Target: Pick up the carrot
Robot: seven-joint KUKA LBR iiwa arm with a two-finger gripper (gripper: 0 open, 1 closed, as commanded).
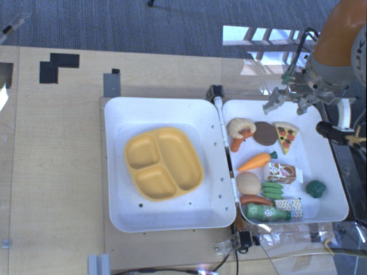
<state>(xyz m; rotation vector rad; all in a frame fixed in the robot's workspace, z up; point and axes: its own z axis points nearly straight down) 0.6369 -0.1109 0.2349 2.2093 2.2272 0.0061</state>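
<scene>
One tapered, smooth orange carrot (256, 162) is seen in the right bin (335, 171). One gripper (288, 101) is held with fingers spread apart, nothing between them.

The grey arm with its orange band (338, 30) reaches in above the far right corner of the right-hand shallow white bin (330, 153), its end effector (289, 99) hanging over that bin's far rim.
</scene>
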